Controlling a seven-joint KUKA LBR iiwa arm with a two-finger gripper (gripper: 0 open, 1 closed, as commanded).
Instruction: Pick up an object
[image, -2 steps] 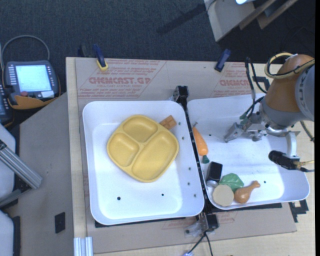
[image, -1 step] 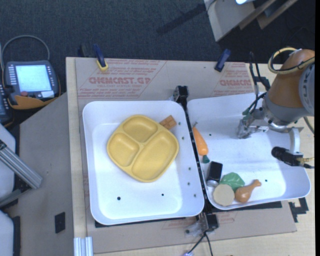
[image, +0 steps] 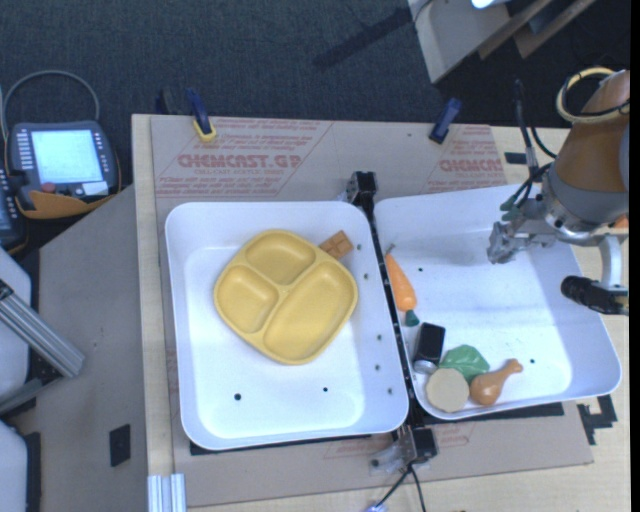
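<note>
Camera view from above: on my far left I see a teach pendant (image: 62, 165) off the bench. Next, the left bin (image: 190, 330) holds a yellow divided plate (image: 286, 296), with a small brown block (image: 337, 244) touching its upper right rim. Across the divider, the right bin (image: 590, 365) has a toy carrot (image: 400, 283) along its left wall, then a black block (image: 430, 343), a round tan piece (image: 448, 390), a green leafy toy (image: 465, 360) and a toy drumstick (image: 494, 381) clustered near its front edge. Furthest right, the gripper (image: 505, 240) sits over bare bin floor near the back, well apart from those toys, nothing between its fingers; whether they are spread or closed I cannot tell.
</note>
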